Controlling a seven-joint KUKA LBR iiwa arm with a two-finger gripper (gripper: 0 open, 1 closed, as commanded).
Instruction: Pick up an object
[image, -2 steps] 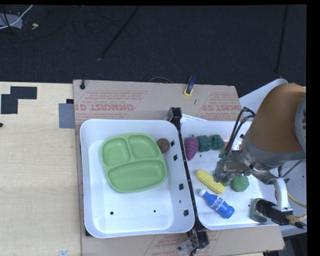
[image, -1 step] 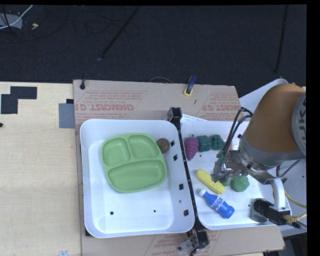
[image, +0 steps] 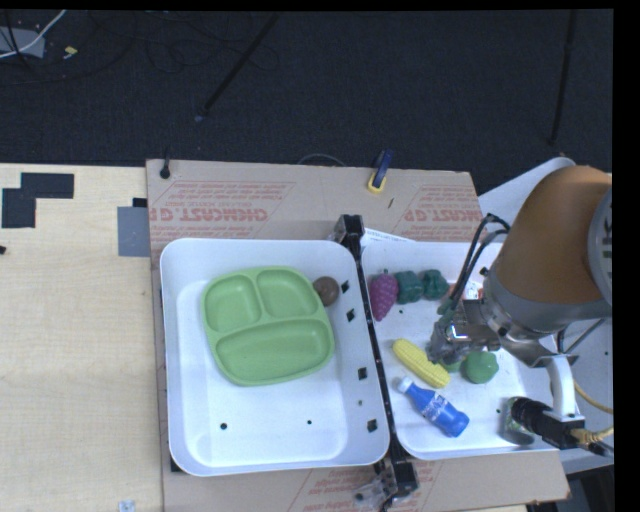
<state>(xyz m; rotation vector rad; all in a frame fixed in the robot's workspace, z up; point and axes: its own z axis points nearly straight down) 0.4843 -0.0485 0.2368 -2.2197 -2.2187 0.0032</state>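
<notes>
1. Hanging low over the right bin (image: 412, 442), the gripper (image: 447, 347), with the toy corn cob (image: 420, 363) lying just beside it on the left and slightly nearer the camera.
2. Running its long axis diagonally, from upper left down to lower right, so crossing that line looks like the sensible closing direction.
3. Sitting close on the other side, a green ball (image: 481, 367); resting further forward, a blue bottle (image: 437, 408).
4. Hiding the fingers under the wrist, so cannot tell whether apart or together.
5. Reading reversed print on the cardboard (image: 240, 205), seemingly "OAKCREST"; nothing legible on the bottle.

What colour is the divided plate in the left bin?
Light green plate, clearest in the camera view.
</notes>
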